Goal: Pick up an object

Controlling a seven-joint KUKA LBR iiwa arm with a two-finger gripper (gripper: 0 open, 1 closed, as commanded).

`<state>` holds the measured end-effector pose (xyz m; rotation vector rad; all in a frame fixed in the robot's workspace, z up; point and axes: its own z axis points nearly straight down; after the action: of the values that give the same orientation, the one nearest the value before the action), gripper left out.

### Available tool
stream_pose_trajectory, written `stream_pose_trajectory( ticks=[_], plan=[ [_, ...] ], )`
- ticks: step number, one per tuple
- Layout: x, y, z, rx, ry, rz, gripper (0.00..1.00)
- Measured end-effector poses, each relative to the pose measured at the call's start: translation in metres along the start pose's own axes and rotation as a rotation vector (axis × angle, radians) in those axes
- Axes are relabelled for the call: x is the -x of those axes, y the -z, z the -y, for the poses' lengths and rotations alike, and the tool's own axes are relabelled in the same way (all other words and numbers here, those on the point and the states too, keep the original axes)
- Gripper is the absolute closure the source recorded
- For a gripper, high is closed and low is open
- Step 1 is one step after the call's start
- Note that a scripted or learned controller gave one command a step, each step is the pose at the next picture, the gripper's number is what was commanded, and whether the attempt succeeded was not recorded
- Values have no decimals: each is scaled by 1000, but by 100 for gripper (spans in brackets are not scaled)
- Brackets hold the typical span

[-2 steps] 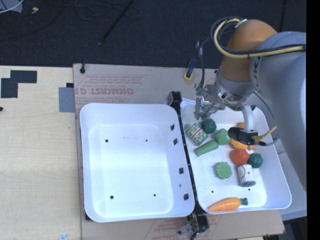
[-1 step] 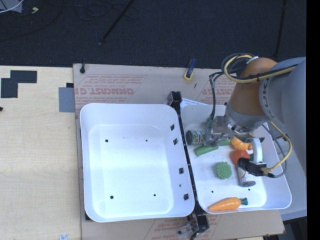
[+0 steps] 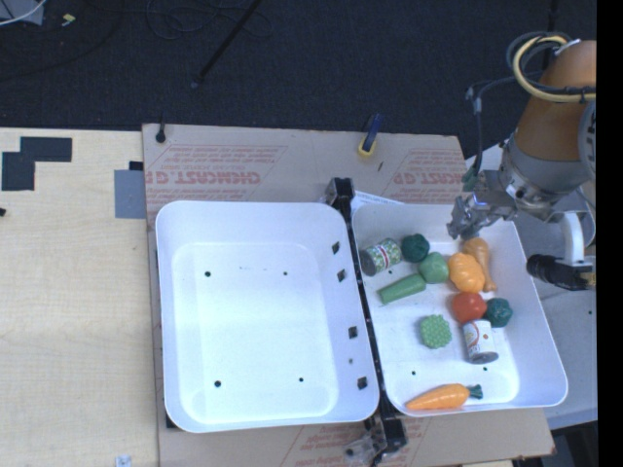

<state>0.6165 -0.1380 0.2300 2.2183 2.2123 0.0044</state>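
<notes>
- So far nothing is lifted: the gripper (image 3: 470,218) hangs over the right bin (image 3: 545,358); whether it is apart or together, I cannot tell.
- Left to do: descend and grasp, perhaps the orange toy (image 3: 466,271) just below it.

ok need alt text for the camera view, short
A grey robot arm's gripper hovers over the far edge of the right bin, which holds toy food including a carrot and tomato. The left bin sits beside it.
</notes>
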Motion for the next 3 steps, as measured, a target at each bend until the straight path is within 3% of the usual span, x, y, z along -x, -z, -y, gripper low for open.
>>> stream_pose_trajectory(
  ticks=[1, 2, 3],
  plan=[
    [1, -80, 39, -20, 2, -7, 100],
    [56, -144, 70, -11, -2, -6, 100],
    [38, -115, 62, -9, 3, -5, 100]
  ],
)
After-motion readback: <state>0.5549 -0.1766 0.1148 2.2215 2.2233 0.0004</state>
